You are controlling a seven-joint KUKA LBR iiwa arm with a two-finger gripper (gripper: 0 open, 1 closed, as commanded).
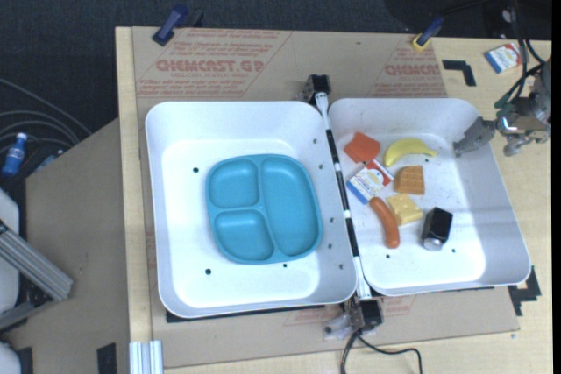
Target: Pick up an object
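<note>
Closest to the camera, the right-hand shallow white plastic bin (491, 263) shows its front rim, and a small black box-shaped object with a pale face (436, 228) lies just inside that bin's front half. Left of the black box, a red-orange toy sausage (387, 222) lies lengthwise, and a pale yellow cheese-like wedge (404, 208) sits between the two, nearly touching the sausage. Behind the wedge is a tan waffle-patterned square (409, 179), with a small white packet printed in blue and red (367, 182) to its left. Farther back lie an orange-red block (361, 146) and a yellow toy banana (408, 151), side by side. The grey two-finger gripper (478, 136) hangs at the bin's right rear corner, well apart from the banana, with nothing between its fingers; how wide they stand cannot be told. The left-hand white bin (166, 188), beside the first, holds a light blue three-compartment plastic plate (262, 208).
</note>
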